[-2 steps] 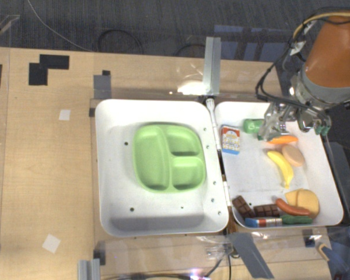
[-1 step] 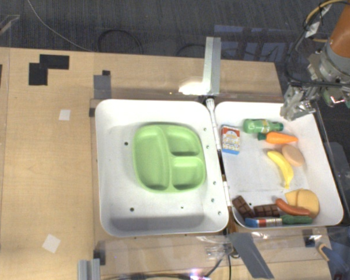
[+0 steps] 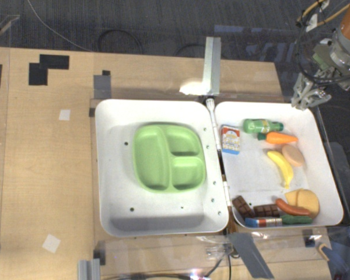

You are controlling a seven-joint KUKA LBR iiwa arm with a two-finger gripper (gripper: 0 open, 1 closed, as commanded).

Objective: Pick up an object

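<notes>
My gripper (image 3: 310, 97) hangs above the far right corner of the right bin (image 3: 324, 150), open with nothing between its fingers. Below it in that bin lie a green bottle (image 3: 262, 126), an orange carrot (image 3: 280, 137), a yellow banana (image 3: 281, 165), a pale pink oval piece (image 3: 293, 155) and a small red-and-white carton (image 3: 230, 140). Near the bin's front edge lie a bun (image 3: 307, 199), a red sausage (image 3: 291, 207), a brown chocolate bar (image 3: 242, 205) and a blue-and-red marker (image 3: 262, 221). The bottle is the closest, a short way down and left of the fingertips.
The left bin (image 3: 111, 156) holds a green divided plate (image 3: 168, 157). A metal post (image 3: 212, 63) stands at the far end of the divider between the bins. Cables (image 3: 315, 10) loop around the wrist at the top right.
</notes>
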